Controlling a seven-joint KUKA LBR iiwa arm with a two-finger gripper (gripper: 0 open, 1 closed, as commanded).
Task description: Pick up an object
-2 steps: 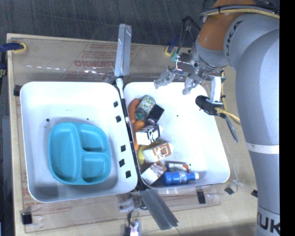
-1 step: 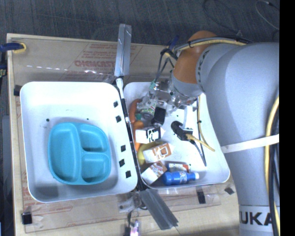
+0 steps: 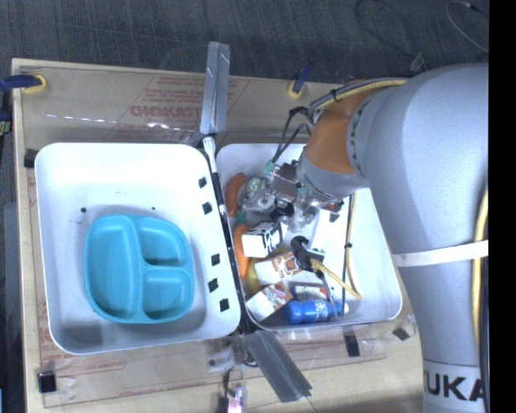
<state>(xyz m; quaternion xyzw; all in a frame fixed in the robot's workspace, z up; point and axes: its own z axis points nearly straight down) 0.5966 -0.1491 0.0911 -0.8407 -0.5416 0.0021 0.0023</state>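
The right bin holds a heap of small objects: an orange piece at its left wall, white cartons, a brown-and-white packet and a blue bottle near the front. My gripper reaches down into the upper part of this heap, among the clutter next to the orange piece. The grey arm with its orange band covers the bin's far right part. Whether anything sits between the fingers is hidden by the clutter.
The left bin holds a light blue divided plate. A raised divider with black clips runs between the two bins. Blue clamps sit at the bench's far edge. A yellow cable loops down inside the right bin.
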